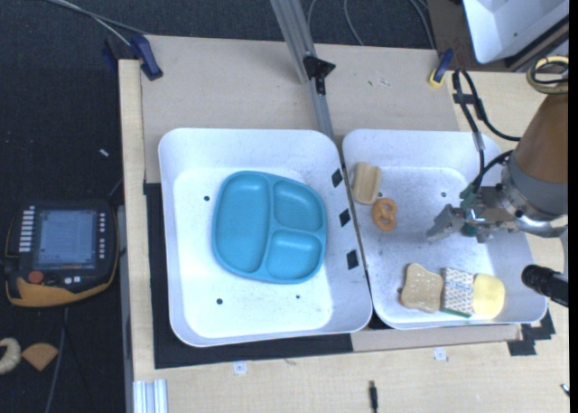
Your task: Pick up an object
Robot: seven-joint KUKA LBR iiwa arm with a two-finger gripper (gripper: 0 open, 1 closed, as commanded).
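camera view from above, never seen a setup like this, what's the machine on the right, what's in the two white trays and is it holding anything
This is one picture from a fixed camera above a bench, looking down at a slant. The grey and orange shape at the right is a robot arm; its grasping part, the end effector, hangs over the right white bin. Nothing can be seen between its fingers, so it does not appear to hold anything.

The left white bin contains a blue divided plate. The right bin contains small items that look like toy food: a tan piece by its left wall, a small pretzel-like piece, and along the near edge a cracker-like square, a patterned sponge-like block and a yellow rounded piece.
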